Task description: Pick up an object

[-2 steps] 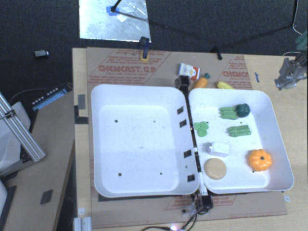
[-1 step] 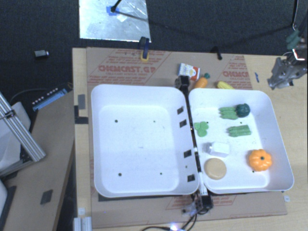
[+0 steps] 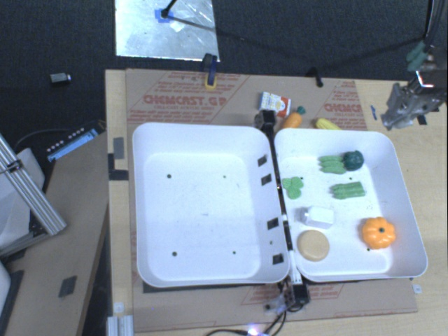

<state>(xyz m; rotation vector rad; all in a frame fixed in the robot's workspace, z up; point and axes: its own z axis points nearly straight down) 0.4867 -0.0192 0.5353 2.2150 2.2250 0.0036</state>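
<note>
The right bin [image 3: 402,180] holds an orange pumpkin [image 3: 378,233], a tan round disc [image 3: 313,245], a white block [image 3: 319,217], a green ridged piece [image 3: 348,190], a dark green broccoli [image 3: 353,160] beside a light green piece [image 3: 332,164], and a small green item [image 3: 292,186]. My gripper [image 3: 404,110] hangs at the far right, beyond the right bin's back corner and well above the bench. Nothing shows between its fingers.
The left bin [image 3: 199,205] lies beside the right one, joined by black clips. Behind the bins on the cardboard lie a carrot [image 3: 292,120], a yellow banana [image 3: 326,124] and a small white-and-red pack [image 3: 273,103]. A metal sheet [image 3: 166,19] lies farther back.
</note>
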